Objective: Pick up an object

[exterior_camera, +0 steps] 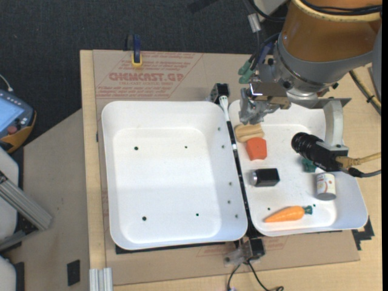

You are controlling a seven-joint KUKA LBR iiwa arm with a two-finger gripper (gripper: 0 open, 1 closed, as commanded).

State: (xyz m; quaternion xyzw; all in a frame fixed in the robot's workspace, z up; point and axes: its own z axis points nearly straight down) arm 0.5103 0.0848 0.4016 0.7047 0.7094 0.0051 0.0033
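Right bin holds carrot, black box, orange block; gripper above tan block, grip state unclear.

The two white bins are looking like smooth, slightly shiny plastic; the board under them is looking like matt brown cardboard. The orange band is shining, glossy and smooth.

So the bench is topped with a brown cardboard-looking sheet with red print, filling the middle of the frame. Two white bins sit directly on it: left bin center-left, right bin center-right, edges touching.
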